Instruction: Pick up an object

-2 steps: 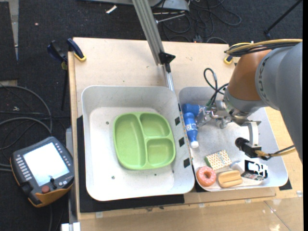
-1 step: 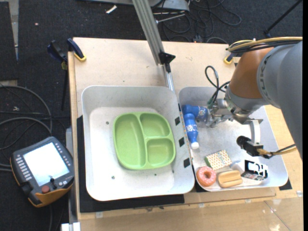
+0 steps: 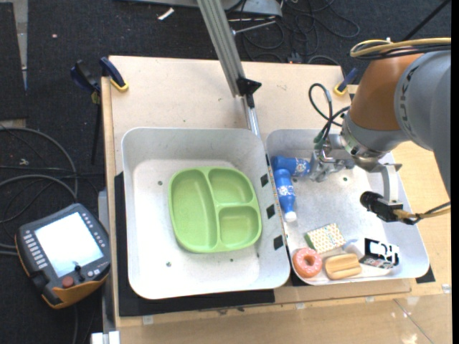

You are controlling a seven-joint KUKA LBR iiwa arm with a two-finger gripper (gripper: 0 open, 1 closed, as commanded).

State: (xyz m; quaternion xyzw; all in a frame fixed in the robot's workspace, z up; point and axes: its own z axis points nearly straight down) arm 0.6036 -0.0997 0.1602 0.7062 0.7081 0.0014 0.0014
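Left bin (image 3: 143, 192) holds a green tray (image 3: 215, 208). Right bin (image 3: 401, 221) holds a blue bottle (image 3: 285, 185) along its left wall, and near the front a sponge (image 3: 324, 237), donut (image 3: 308, 262) and bun (image 3: 342, 266). Gripper (image 3: 324, 160) sits just right of the bottle's top — touching or apart, can't tell.
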